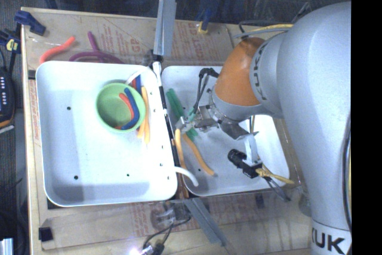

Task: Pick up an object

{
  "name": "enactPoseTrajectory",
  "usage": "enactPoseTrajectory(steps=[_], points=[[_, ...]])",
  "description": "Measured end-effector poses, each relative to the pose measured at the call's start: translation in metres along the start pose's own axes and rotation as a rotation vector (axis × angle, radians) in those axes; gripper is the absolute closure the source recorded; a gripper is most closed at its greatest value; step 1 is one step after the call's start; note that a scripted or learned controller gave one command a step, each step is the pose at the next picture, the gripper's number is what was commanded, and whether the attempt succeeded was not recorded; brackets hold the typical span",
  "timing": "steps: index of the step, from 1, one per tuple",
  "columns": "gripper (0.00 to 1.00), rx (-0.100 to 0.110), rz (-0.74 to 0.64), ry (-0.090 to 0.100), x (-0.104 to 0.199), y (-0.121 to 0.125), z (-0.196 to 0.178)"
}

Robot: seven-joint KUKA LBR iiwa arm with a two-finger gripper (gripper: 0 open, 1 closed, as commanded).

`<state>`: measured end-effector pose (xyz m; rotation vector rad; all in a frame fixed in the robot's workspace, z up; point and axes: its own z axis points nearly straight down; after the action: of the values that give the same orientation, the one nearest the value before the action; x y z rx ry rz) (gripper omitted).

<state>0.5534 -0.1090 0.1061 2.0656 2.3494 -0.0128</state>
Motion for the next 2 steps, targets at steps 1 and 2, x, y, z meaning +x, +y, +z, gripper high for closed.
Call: enactPoseTrajectory(steps=[1, 2], points=[[1.0, 0.002, -0.002, 0.003, 0.001, 0.0003, -0.0094], [0.0, 0.002, -0.002, 0.002, 0.0011, 0.0003, -0.0094]])
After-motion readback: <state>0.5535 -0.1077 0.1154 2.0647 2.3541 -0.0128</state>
